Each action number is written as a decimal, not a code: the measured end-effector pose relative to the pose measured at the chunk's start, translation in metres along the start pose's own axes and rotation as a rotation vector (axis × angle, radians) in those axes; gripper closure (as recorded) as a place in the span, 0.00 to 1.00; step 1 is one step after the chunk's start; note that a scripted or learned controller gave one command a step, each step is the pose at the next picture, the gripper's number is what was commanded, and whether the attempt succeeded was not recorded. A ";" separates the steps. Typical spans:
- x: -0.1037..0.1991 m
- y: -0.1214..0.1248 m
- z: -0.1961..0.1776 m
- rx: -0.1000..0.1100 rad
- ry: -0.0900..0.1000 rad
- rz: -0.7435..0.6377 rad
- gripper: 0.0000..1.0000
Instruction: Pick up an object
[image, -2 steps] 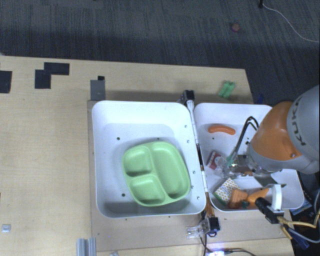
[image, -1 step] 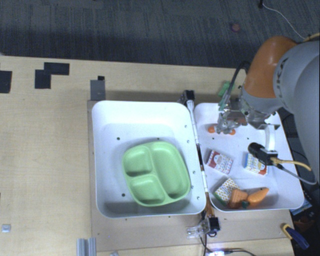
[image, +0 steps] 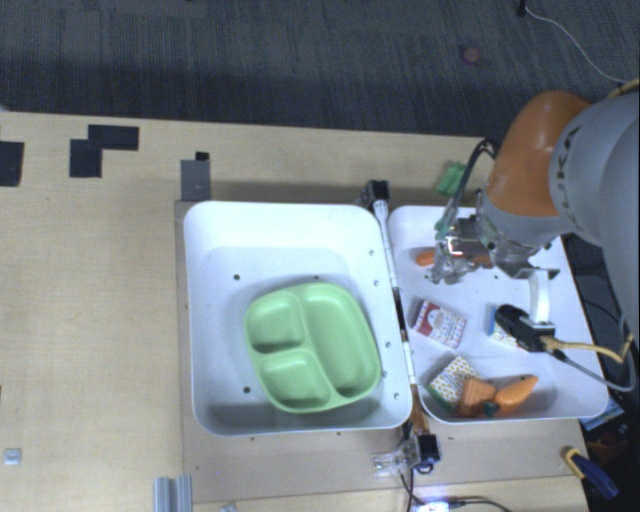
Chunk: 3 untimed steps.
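Jaws sit low in the right white bin (image: 411, 226), up past the red and white packet (image: 438, 322), and I cannot tell if they are apart or together. Up and a bit left of that packet, right beside the jaws, lies a small orange thing (image: 425, 257). Just below the packet is a little spotted packet (image: 452, 377), and next to that is an orange toy (image: 505, 392) shaped like a carrot. Left of the packet, in the other white bin (image: 215, 300), lies a green plate (image: 312, 345) with three parts. Both bins rest on the pale tabletop (image: 90, 330).
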<state>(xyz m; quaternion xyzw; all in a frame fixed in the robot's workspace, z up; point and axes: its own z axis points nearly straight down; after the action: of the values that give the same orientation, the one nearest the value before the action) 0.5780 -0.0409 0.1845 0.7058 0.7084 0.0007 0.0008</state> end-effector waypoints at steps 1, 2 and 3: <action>-0.057 -0.091 -0.041 -0.001 -0.001 0.001 1.00; -0.135 0.073 -0.023 -0.001 -0.001 -0.001 1.00; -0.135 0.073 -0.023 -0.002 -0.001 -0.002 0.00</action>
<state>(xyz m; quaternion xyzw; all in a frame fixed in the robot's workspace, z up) 0.6517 -0.1757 0.2078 0.7051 0.7091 0.0010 0.0017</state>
